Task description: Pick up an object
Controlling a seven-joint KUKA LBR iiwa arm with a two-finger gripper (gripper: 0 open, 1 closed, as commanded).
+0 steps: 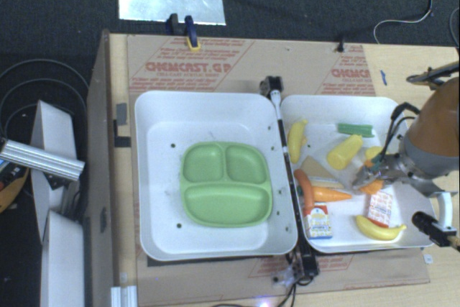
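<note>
1. Gripper (368, 178): low inside the right bin (316, 106), near its right wall, among the toys; whether it is released or clenched cannot be told, as the wrist hides its tip.
2. Arm (435, 133): reaches in over the bin's right rim, orange band uppermost.
3. Nearest objects: an orange piece (373, 187) just beside the gripper; a carrot (332, 193) toward the bin's centre; a white packet (379, 208) toward the front rim.
4. Further objects: a yellow bottle (344, 152) toward the back; a green strip (356, 129) by the back wall; a corn cob (295, 140) and a sausage (304, 187) along the left wall; a carton (320, 221) and a banana (379, 228) at the front rim.
5. Left bin (154, 118): carries a green divided plate (227, 183) at its centre.
6. Step in hand, as judged: closing on one object. To do it well, centre on a single toy, keep clear of neighbours, and lift straight up; crowding makes a slip or double grasp likely.
</note>
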